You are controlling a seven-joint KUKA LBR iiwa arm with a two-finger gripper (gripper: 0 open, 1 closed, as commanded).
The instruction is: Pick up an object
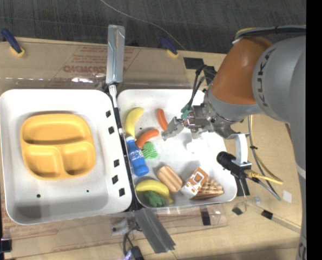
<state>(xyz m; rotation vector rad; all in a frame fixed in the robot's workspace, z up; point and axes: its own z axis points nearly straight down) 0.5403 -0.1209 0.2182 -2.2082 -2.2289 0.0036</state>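
Note:
My gripper hangs over the upper middle of the right bin, open, with nothing between its fingers. Its left finger is just right of an orange carrot-like piece and an orange-red piece. Further left lie a yellow banana, a green toy and a blue bottle. Along the front of the bin sit a hot dog, a second banana, a small carton and a waffle slice.
The left bin holds a yellow divided tray. A raised divider separates the two bins. The arm's grey and orange body covers the right bin's far right corner. Cables trail off the bin's right side.

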